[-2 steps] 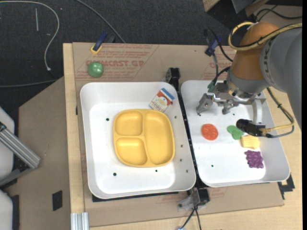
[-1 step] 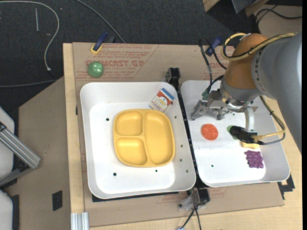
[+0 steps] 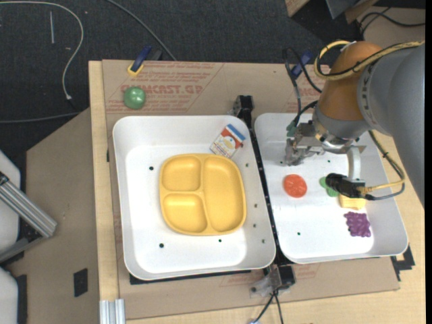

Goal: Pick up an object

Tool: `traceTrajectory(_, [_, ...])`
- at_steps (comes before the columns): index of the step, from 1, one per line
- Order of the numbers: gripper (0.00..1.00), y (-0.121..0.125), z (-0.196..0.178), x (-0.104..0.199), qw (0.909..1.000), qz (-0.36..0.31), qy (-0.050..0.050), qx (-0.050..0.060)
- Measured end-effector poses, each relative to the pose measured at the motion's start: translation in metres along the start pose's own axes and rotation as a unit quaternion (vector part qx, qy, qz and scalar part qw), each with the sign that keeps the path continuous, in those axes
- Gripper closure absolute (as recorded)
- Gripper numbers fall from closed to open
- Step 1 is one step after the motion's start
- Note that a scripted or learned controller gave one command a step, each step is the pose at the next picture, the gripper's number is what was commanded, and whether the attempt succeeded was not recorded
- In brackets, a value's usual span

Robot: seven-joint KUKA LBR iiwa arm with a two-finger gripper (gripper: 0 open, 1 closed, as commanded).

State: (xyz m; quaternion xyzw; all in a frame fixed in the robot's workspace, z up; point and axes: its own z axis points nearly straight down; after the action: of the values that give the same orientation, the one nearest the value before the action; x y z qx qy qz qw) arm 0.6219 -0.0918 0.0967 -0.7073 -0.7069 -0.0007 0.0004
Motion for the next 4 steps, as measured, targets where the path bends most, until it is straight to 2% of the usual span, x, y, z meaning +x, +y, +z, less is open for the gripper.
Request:
traceTrajectory(1, [1.0,0.011,-0.058,-0.004,1.0,-0.001,-0.001,-0.003])
traceTrajectory(3, [1.0,0.011,-0.173,-0.017,1.0,-0.001,-0.001,-0.004])
traceTrajectory(4, [1.0,0.012,-0.198,-0.016,1.0,-0.001,-0.001,-0.002])
